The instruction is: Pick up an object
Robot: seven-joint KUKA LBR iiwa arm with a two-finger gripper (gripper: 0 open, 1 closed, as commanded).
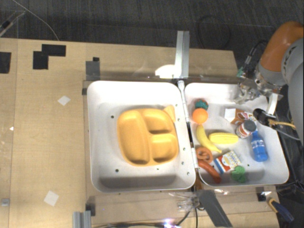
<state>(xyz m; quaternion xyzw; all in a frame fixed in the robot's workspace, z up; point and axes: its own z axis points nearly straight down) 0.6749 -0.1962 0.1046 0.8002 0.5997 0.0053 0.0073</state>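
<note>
The right bin point(216, 99) holds several small objects. An orange ball point(200, 116) lies next to a green and red piece point(201, 104) at its far left. A banana point(204, 139) and a yellow block point(223, 138) sit in the middle. A blue bottle point(258, 146) and a red and white can point(246, 127) rest at the right. A small carton point(226, 161), a green piece point(239, 173) and a red-orange item point(207, 161) lie along the near side. My gripper point(245, 95) hangs over the bin's far right corner, above a white card point(230, 113), with nothing seen in it.
The left bin point(102, 127) carries a yellow compartment tray point(147, 136). A metal post point(182, 56) stands behind the wall between the bins. The grey arm with its orange band point(280, 46) and black cables occupy the right side. Wooden bench surface spreads to the left.
</note>
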